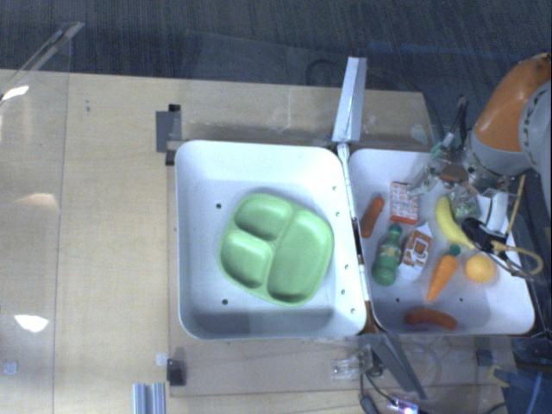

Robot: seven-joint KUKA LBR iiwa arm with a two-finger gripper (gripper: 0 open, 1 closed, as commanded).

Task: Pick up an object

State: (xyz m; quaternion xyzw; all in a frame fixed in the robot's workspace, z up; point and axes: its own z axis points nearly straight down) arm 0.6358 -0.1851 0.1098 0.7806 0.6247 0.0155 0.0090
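Bench (pixel 103 257): pale tan wood grain.
Left bin (pixel 198 188): plain white.
Right bin (pixel 379 175): plain white.
Divided plate (pixel 278 248): light green all over.
Bottle (pixel 387 255): green, darker at the cap.
Banana (pixel 448 223): yellow.
Carrot (pixel 442 274): orange with a green top.
Round fruit (pixel 479 269): yellow-orange.
Sausage-shaped piece (pixel 430 319): red-brown.
Slim piece by the divider (pixel 372 216): orange-red.
Small cartons (pixel 403 202): white with red-orange print.
Arm (pixel 517 110): grey with an orange band.

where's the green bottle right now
The green bottle lies in the right bin, near its left wall, between the sausage and the carrot.
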